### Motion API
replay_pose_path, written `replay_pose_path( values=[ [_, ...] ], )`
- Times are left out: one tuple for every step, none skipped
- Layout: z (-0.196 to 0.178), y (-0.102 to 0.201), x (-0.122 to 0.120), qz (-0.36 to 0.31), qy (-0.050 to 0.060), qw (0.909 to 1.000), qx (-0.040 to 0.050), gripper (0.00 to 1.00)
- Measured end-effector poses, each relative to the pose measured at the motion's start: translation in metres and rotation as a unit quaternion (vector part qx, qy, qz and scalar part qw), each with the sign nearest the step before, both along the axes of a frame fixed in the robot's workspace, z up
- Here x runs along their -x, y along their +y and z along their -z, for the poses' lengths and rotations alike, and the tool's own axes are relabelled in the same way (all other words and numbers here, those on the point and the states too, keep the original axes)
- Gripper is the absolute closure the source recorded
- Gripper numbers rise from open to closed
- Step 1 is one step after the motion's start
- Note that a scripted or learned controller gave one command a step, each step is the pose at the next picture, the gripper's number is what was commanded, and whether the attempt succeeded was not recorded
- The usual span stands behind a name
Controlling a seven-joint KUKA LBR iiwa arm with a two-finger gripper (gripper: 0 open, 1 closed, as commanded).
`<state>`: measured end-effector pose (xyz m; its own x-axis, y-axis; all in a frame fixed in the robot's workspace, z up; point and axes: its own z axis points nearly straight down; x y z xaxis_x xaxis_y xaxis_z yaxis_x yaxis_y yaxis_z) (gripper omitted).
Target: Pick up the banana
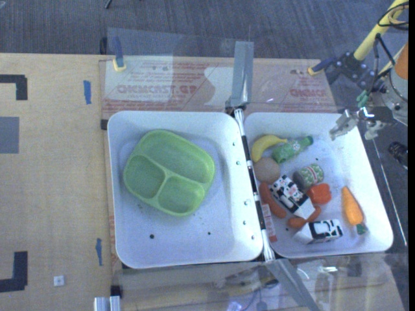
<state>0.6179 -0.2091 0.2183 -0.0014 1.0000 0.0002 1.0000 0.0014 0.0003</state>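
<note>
A: Starting at the left, we have the wooden surface (52, 173), and on it the left bin (130, 238) holding only a green divided plate (169, 172), lying toward that bin's ten o'clock.

B: Nothing there concerns us. We move right, past the divider between the bins, into the right bin (373, 193).

A: There the banana (264, 144) lies at about eleven o'clock in the bin, curved, close to the dividing wall. A green bottle (292, 149) touches it on its three o'clock side, and a brownish round thing (266, 170) sits just below, at the banana's six o'clock.

B: Lower down we see a green can (310, 174), a black-and-white toy (288, 193), something red (319, 194), a carrot (352, 207) at the bin's four o'clock, and a white block (323, 230) near six.

A: And the gripper (353, 120) hangs over the bin's one o'clock corner, well apart from the banana. We cannot tell whether it is released or clenched; it looks too small and blurred. Nothing shows between its fingers.

B: So we judge we are at the approach step, the pick not yet begun. The next move calls for travelling toward nine o'clock until we are above the banana, then descending.

A: And closing across its narrow width, clear of the bottle and the wall.
</note>
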Motion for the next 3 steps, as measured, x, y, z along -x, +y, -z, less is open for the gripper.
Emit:
replay_pose_path(
  values=[
    [0.095, 0.061, -0.042, 0.089, 0.001, 0.996, -0.0003, 0.0],
    [0.131, 0.079, 0.049, -0.014, -0.002, 0.9999, -0.0003, 0.0],
    [0.129, 0.091, -0.046, -0.109, -0.004, 0.994, 0.0043, 0.0]
  ],
)
